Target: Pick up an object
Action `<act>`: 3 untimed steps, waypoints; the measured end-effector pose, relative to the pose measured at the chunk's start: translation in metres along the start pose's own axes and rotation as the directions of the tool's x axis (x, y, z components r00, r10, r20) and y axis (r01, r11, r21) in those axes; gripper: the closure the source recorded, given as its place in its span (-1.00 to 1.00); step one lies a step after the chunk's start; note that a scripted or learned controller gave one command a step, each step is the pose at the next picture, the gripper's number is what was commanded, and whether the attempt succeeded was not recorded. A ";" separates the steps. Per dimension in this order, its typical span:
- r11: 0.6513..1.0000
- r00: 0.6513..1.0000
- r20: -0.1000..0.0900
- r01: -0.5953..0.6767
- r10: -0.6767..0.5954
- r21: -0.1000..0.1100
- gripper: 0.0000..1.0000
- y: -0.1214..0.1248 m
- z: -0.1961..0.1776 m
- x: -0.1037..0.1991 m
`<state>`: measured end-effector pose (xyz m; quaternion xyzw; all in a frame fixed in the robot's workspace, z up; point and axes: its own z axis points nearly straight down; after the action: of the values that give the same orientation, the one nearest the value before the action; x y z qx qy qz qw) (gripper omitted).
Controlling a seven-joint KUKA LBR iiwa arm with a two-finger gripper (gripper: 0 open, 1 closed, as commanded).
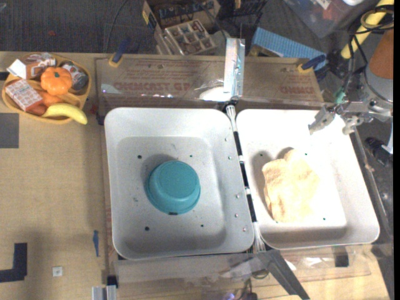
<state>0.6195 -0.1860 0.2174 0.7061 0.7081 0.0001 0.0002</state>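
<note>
Dark carpet and cluttered boxes lie beyond the far edge of the bench (50,186), whose tan top carries two shallow white bins side by side. Using the divider between the bins as the landmark: the left bin (125,130) holds a teal bowl (174,186), upside down, sitting well left of the divider near that bin's middle. The right bin (356,167) holds a pale yellow cloth (289,189), crumpled, lying just right of the divider toward the near half of its bin. The arm (378,80) comes in at the far right corner of the right bin, well away from the divider, its wrist roughly level and pointing leftward. The hand (332,119) hangs over that bin's far right corner, apart from the cloth, with its two fingers spread and nothing between them. Far left of the divider, a bowl of toy fruit (45,89) with a banana and small pumpkin rests at the bench's corner.
</note>
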 end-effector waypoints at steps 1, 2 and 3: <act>0.995 0.995 0.000 0.099 -0.099 0.000 -1.00 -0.053 0.117 0.006; 0.998 0.998 0.001 -0.068 0.068 -0.002 -1.00 -0.013 0.057 -0.001; 0.997 0.997 0.001 0.079 -0.079 -0.006 -1.00 -0.031 0.129 -0.003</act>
<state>0.5883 -0.1893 0.0882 0.6775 0.7355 0.0019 0.0028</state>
